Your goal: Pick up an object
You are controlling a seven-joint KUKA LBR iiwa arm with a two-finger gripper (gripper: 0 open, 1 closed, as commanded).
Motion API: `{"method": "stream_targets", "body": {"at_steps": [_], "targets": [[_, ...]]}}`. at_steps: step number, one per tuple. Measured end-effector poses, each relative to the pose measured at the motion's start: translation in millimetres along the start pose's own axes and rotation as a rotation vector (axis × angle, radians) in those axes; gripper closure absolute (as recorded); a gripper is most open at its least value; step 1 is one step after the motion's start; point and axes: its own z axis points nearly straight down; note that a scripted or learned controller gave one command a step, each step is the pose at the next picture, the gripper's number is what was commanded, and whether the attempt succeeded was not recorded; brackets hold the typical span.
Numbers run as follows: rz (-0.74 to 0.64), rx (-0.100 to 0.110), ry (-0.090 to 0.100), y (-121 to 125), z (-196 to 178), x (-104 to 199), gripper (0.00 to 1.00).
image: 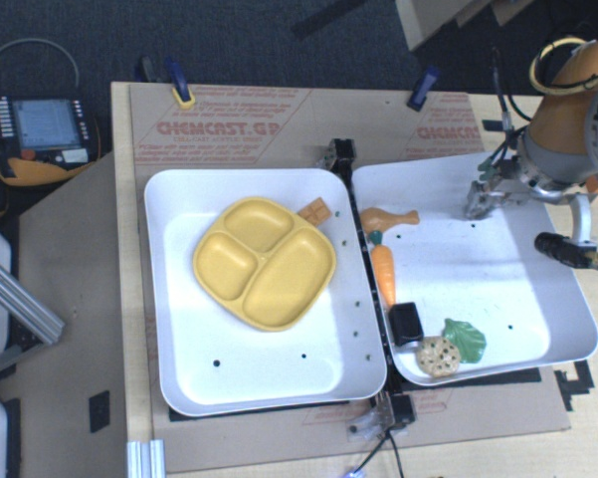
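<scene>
Right bin (pixel 537 317), near edge: cookie (pixel 438 357), green leaf toy (pixel 468 338), black block (pixel 406 323). Farther: carrot (pixel 383 274), drumstick (pixel 386 220) at 12 o'clock of it. Left bin (pixel 179 297): yellow divided plate (pixel 265 263). Gripper (pixel 486 199) over right bin's far edge, grasping nothing; finger spread: cannot tell.

Off my tabletop (pixel 129 267), left: a handheld control pendant (pixel 42 132) with a lit screen, coiled in black cable. On its printed brown cover sheet (pixel 279 118): a yellow-tipped clamp (pixel 179 86) and a blue clamp (pixel 422 88). Lower left: an aluminium rail (pixel 15 297).
</scene>
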Motion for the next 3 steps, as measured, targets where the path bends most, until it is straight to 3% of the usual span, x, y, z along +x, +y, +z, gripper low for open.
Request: {"method": "stream_targets", "body": {"at_steps": [1, 2, 3], "targets": [[0.005, 0.017, 0.0, 4, -60, -9, 1.0], [0.005, 0.015, -0.001, 7, -125, -8, 1.0], [0.005, 0.018, 0.001, 9, -143, -8, 1.0]]}}
